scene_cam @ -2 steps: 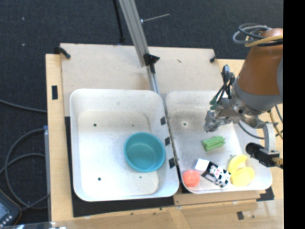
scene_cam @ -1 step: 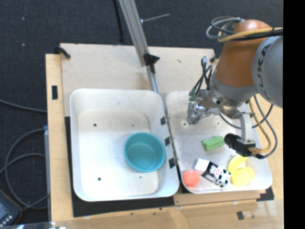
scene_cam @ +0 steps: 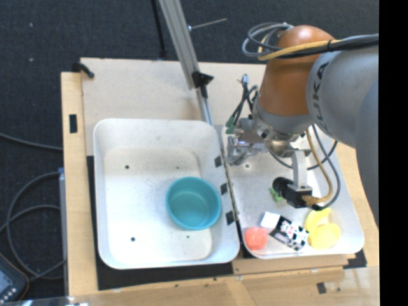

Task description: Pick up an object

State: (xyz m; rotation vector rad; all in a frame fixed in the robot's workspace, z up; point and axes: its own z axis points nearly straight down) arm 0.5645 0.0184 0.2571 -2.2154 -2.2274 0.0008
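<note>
Arm (scene_cam: 299, 75): reaches in from the right, with its orange band above the right bin (scene_cam: 352, 225).
Tool (scene_cam: 237, 148): low at the right bin's upper left, just beside the wall it shares with the left bin (scene_cam: 102, 190). I cannot tell from here whether it is released or clenched.
Bowl (scene_cam: 193, 203): teal, upright, in the left bin toward its lower right.
Ball (scene_cam: 255, 238): orange-pink, at the right bin's lower edge, well apart from the tool.
Block (scene_cam: 270, 220): white, just beside the ball.
Spotted piece (scene_cam: 291, 234): black and white, next to the block.
Yellow pieces (scene_cam: 324, 233): two, close together in the lower right corner.
Bench (scene_cam: 127, 88): pale board under both bins.
</note>
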